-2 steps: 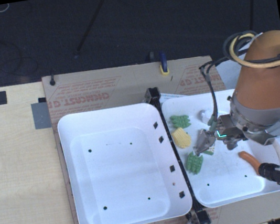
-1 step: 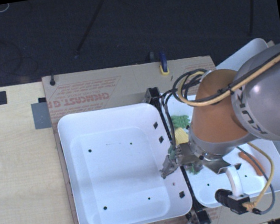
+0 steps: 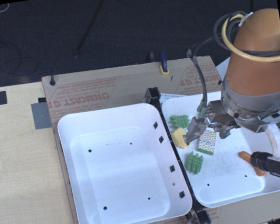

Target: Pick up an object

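A: Operator, your item one?
B: Yellow block [image 3: 179,138], right bin [image 3: 233,194], against the divider wall. Gripper [image 3: 191,135] just beside it; grip state, you cannot tell.
A: Around that block?
B: Green pieces above [image 3: 180,121] and below [image 3: 193,162]; patterned card [image 3: 207,142] right; orange-black tool [image 3: 265,162] far right.

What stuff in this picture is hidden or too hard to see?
- Gripper, camera view: too small and blurred to tell whether it holds anything.
- Right bin: its far right part is hidden behind the arm.
- Patterned block: its upper edge sits under the gripper's body.
- Yellow piece: partly covered by the gripper, its shape is unclear.
- Orange and black tool: its far end is cut off at the picture's edge.
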`<act>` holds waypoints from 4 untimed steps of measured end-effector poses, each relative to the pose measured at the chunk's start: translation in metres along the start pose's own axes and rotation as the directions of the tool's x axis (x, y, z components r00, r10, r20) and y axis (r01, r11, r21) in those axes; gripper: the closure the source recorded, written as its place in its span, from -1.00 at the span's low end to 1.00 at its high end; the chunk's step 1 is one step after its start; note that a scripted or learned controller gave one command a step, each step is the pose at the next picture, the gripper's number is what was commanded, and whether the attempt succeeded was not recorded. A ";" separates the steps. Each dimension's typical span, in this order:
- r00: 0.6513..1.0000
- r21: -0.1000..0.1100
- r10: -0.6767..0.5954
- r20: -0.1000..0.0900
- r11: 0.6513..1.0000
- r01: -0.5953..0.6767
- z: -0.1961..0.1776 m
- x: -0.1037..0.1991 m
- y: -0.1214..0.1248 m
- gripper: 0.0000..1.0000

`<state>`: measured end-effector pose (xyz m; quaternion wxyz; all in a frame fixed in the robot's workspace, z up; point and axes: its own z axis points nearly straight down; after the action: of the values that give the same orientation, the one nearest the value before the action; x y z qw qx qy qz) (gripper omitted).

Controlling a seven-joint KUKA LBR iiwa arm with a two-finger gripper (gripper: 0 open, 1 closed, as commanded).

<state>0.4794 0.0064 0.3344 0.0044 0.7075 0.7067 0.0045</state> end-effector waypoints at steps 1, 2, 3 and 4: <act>1.000 0.019 -0.005 0.001 1.000 0.005 -0.002 0.002 -0.002 1.00; 1.000 0.020 -0.003 0.000 1.000 0.003 0.037 0.031 0.023 1.00; 1.000 0.017 0.007 0.002 1.000 -0.007 0.042 -0.049 0.026 1.00; 1.000 0.012 -0.009 -0.002 1.000 0.009 0.000 0.038 0.026 1.00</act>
<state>0.5059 0.0441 0.3351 -0.0006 0.7042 0.7100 0.0007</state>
